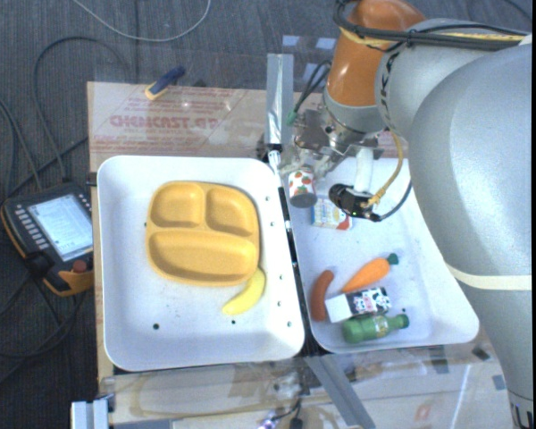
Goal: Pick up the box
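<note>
Box [362, 303]: one, near the right bin's [447, 315] front edge.
We count one carrot [370, 274], one bottle [373, 327]; whether the gripper [314, 164] grasps anything, we cannot tell.

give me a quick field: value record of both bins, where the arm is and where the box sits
left bin: yellow tray, banana at its lower right edge
right bin: carrot, sausage, box, green bottle, small can, packet
box: lying between carrot and green bottle, at the sausage's lower end
arm: reaches in from the right
gripper: over the top of the right bin, near the small can, far from the box
box held: no
</note>
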Tool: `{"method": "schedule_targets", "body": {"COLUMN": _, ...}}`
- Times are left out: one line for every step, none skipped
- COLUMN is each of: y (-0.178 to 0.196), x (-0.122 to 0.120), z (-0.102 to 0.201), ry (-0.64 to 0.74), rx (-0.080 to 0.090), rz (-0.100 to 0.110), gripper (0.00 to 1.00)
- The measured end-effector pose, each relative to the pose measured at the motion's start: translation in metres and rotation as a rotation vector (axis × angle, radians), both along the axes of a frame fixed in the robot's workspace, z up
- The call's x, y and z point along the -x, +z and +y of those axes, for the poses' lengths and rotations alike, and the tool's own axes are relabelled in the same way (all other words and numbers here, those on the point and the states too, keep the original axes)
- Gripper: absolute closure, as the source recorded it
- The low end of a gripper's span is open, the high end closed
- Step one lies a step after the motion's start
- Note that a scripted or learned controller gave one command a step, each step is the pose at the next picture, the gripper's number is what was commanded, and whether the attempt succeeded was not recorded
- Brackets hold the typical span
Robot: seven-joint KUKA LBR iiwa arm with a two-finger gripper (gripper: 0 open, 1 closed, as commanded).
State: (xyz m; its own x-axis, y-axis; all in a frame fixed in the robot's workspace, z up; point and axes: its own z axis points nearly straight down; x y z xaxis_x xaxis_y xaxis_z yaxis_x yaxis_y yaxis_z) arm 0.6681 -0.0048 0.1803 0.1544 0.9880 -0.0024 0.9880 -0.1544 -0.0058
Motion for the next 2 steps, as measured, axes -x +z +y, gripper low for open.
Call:
{"method": "schedule_targets", "body": {"y": 0.003, "x": 0.044, "z": 0.06, "ry": -0.135, "rx": 0.0, "rz": 0.001, "gripper": 1.0}}
{"method": "schedule_targets", "body": {"y": 0.0, "x": 0.138, "z": 0.104, "ry": -0.049, "rx": 0.001, "rz": 0.002, "gripper": 1.0}}
